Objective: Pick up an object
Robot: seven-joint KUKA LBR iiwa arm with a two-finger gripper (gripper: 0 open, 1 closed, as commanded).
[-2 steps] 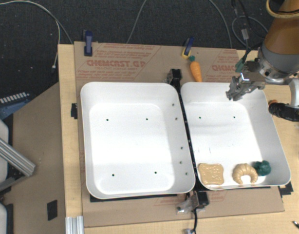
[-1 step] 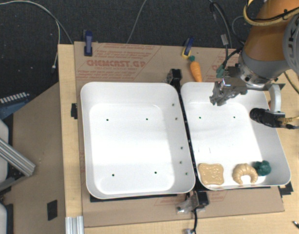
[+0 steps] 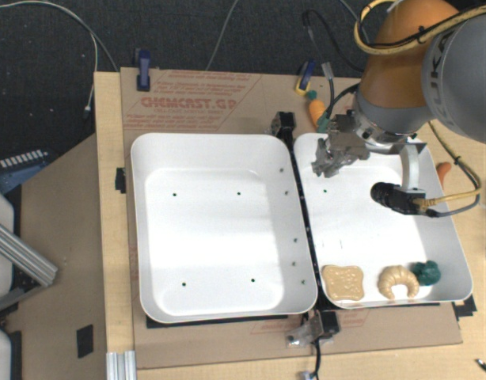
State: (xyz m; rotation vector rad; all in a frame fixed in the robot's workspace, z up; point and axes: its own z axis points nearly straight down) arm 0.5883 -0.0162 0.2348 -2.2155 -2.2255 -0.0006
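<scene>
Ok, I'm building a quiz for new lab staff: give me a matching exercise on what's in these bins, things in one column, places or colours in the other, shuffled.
Things:
1. square cracker
2. croissant
3. teal object
4. gripper

Places or colours:
A. near the right bin's far left corner
B. dark green-blue, at that bin's near right corner
C. tan and flat, nearest the divide between the bins
D. pale, curved, between the other two items

Pairs: 1-C, 2-D, 3-B, 4-A
</scene>
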